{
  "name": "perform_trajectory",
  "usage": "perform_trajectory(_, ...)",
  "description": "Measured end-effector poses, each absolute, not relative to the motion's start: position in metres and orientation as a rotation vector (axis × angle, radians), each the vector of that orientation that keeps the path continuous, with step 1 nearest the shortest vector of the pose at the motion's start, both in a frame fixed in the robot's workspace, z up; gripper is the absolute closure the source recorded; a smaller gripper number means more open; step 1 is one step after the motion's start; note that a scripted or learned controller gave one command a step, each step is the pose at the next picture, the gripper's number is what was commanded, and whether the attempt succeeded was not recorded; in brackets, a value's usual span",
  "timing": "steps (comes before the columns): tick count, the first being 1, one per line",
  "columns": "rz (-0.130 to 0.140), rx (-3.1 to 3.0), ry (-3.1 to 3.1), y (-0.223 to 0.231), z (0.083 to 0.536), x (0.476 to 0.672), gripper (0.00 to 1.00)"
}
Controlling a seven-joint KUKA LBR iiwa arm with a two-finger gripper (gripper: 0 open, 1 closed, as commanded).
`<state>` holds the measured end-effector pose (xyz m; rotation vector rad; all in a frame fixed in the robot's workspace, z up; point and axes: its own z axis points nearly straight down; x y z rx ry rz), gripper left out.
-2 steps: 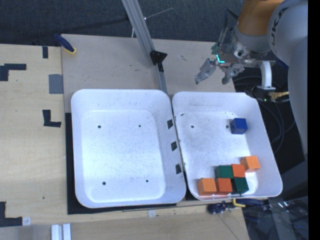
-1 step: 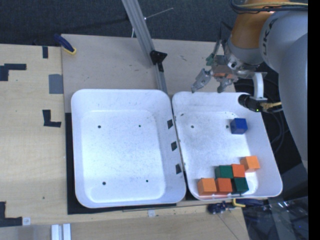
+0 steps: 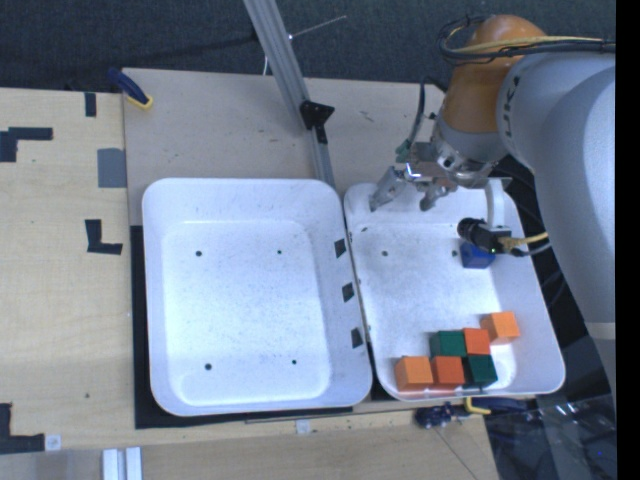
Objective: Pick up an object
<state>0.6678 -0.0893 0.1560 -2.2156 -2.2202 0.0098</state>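
Arm: you see the grey arm with its orange band [image 3: 497, 38] reaching in from the right, wrist bent down over the far edge of the right bin [image 3: 400, 298].
Hand: the hand [image 3: 405, 196] hangs over that bin's far left corner; its two fingers [image 3: 384, 194] are spread apart, released, with nothing between them.
Right bin: shallow, white, smooth plastic with rounded corners; it touches the left bin [image 3: 240, 298] along one side.
Blocks: you find small cubes bunched at the near edge of the right bin, well apart from the hand: orange blocks [image 3: 413, 371], green blocks [image 3: 450, 343], one orange block [image 3: 500, 325] tilted beside them.
Blue object: a small blue piece [image 3: 476, 257] lies by the right wall.
Tabletop: pale wood-grain tabletop [image 3: 60, 298] with dark tape marks.
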Motion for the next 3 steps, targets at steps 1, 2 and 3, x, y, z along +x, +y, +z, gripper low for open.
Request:
perform_trajectory(1,0.011,-2.215,-2.22,-0.092,0.091,0.667,0.0)
perform_trajectory(2,0.003,-2.217,-2.225,-0.092,0.106,0.669,1.0)
perform_trajectory(3,-0.003,-2.221,-2.225,-0.089,0.149,0.667,1.0)
